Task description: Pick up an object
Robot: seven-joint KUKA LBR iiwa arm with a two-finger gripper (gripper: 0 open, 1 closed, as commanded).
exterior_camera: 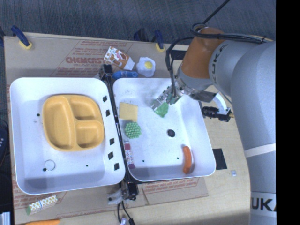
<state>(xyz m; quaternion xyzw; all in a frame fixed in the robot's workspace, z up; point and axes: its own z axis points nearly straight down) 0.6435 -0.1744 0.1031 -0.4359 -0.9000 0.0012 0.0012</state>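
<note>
The grey KUKA arm [243, 111] with its orange band reaches in from the right and bends down over the right one of 2 shallow white plastic bins [199, 125]. The left white bin [23, 125] holds a yellow plastic tray with 3 compartments [73, 122], lying flat near its middle. In the right bin, a pale yellow square sponge-like block [128, 111] lies near the left wall, with a green knobbly ball [132, 130] just below it (the 2 are close, perhaps touching). An orange sausage-shaped toy [187, 159] lies by the bin's lower right corner, well apart from the others. The two-finger gripper [165, 101] sits low in the upper middle of the right bin, and a small bright green object [162, 109] is right at its fingertips; the fingers look closed about its upper part, though the detail is fine and blurred. A small dark round spot [171, 133] marks the bin floor below that green object.
</note>
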